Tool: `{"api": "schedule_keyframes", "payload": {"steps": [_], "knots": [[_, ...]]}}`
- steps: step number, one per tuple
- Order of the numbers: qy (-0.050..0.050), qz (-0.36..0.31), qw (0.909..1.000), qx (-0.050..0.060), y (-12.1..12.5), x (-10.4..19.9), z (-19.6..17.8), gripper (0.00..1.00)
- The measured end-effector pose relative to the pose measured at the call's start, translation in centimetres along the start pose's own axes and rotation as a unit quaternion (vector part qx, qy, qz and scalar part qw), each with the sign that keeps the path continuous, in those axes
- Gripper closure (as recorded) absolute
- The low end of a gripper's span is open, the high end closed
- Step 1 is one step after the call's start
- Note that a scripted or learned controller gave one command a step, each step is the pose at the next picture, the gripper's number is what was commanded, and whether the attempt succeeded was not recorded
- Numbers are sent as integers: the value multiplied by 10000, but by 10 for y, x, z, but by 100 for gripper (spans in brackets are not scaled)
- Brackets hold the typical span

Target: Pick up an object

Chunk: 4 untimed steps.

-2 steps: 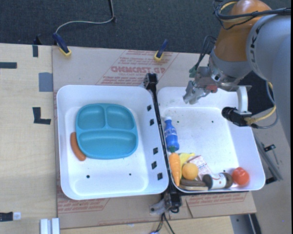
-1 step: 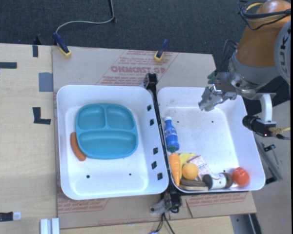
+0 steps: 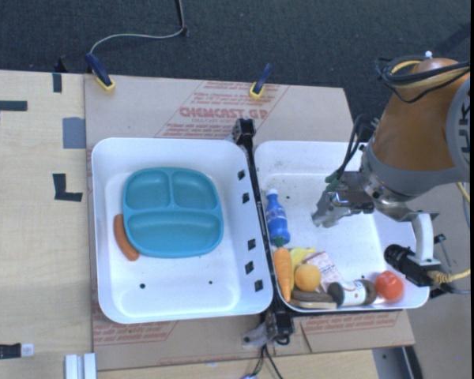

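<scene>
My gripper (image 3: pixel 329 211) hangs over the middle of the right bin (image 3: pixel 316 158), with nothing visible between its fingers. To its left a blue bottle (image 3: pixel 277 219) lies along the bin's left wall. Along the front wall sit a carrot (image 3: pixel 284 272), a yellow packet (image 3: pixel 317 260), an orange ball (image 3: pixel 307 278), a dark bottle (image 3: pixel 349 294) and a red tomato-like object (image 3: pixel 389 285). All of them rest on the bin floor, apart from the gripper.
The left bin (image 3: pixel 174 298) holds a blue divided plate (image 3: pixel 174 212) with a sausage (image 3: pixel 125 238) beside its left edge. A black divider (image 3: pixel 253 204) runs between the bins. The arm's orange band (image 3: pixel 419 125) looms over the right bin's right side.
</scene>
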<state>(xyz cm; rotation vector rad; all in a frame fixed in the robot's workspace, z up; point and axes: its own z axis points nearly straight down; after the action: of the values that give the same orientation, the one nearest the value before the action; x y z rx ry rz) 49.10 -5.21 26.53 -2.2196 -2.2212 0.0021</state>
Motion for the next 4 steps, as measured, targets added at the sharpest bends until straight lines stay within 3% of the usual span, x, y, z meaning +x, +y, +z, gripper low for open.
{"api": "schedule_keyframes", "payload": {"steps": [1,2,3,4], "knots": [[0,1,10000,-4,-7,0,3,100],[-2,-4,10000,-7,68,-2,-3,100],[-5,6,10000,-8,-7,-33,-27,100],[1,-8,10000,2,-7,49,33,100]]}}
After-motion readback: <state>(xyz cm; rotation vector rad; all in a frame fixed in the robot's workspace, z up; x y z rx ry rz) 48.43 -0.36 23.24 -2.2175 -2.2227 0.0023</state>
